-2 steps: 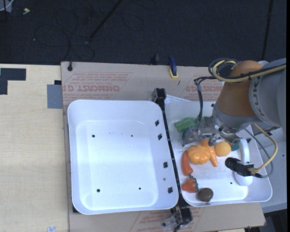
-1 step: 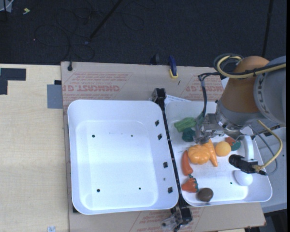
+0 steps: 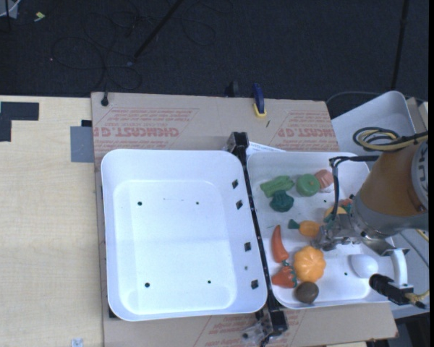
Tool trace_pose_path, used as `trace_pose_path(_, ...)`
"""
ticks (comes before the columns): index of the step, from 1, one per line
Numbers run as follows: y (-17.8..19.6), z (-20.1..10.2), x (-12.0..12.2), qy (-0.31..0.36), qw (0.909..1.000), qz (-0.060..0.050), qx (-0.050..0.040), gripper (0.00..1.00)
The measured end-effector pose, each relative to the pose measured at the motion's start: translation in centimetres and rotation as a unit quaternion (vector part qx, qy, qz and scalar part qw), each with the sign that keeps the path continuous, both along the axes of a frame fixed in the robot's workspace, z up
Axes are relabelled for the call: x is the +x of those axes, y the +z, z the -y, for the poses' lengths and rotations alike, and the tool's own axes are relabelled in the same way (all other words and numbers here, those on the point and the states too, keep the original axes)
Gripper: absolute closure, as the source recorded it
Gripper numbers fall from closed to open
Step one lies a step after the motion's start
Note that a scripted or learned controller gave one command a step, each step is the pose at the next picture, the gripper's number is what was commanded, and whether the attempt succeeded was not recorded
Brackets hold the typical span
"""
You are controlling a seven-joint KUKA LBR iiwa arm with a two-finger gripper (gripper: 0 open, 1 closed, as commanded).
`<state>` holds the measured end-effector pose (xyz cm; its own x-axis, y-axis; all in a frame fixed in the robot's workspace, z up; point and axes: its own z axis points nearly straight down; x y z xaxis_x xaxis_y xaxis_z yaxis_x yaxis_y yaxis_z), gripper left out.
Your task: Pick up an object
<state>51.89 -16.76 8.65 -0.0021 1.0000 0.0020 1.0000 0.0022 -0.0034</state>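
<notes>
Crowding risk: the gripper (image 3: 331,235) sits low among closely packed items in the right bin (image 3: 362,289), so a closing motion may catch two pieces at once or squeeze one out sideways
Nearest candidates: a small orange piece (image 3: 309,228) lies just to the camera-left of the gripper, and an orange ball (image 3: 309,263) lies just below and left of it in the picture; either could be nudged instead of seized
Slip risk: the ball looks round and smooth, so it is likely to roll away from a grasp that is off centre
Neighbour disturbance: a red pepper (image 3: 278,244) and a dark round item (image 3: 307,292) lie beyond the ball, farther from the gripper; a pushed ball would knock into them
Gripper state: cannot tell; the tip is small, dark and blurred against the clutter, and nothing can be confirmed as held
Arm pose: the arm (image 3: 394,186) enters from the picture's right, wrist bent down into the right bin, the orange band above the tip
Further items: green pieces (image 3: 281,194) lie above and left of the gripper, well apart from it
Left bin (image 3: 108,194): far to the gripper's camera-left
</notes>
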Motion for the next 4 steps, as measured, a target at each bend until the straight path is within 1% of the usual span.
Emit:
trace_pose_path(1,4.0,-2.7,3.4,0.000,1.0000,0.001,-0.0008,1.00)
trace_pose_path(2,0.0,4.5,-4.4,0.000,1.0000,0.000,0.0003,1.00)
trace_pose_path(3,21.5,4.7,-1.9,0.000,1.0000,0.009,-0.0037,1.00)
trace_pose_path(4,7.2,4.4,1.7,0.001,1.0000,0.000,-0.0004,1.00)
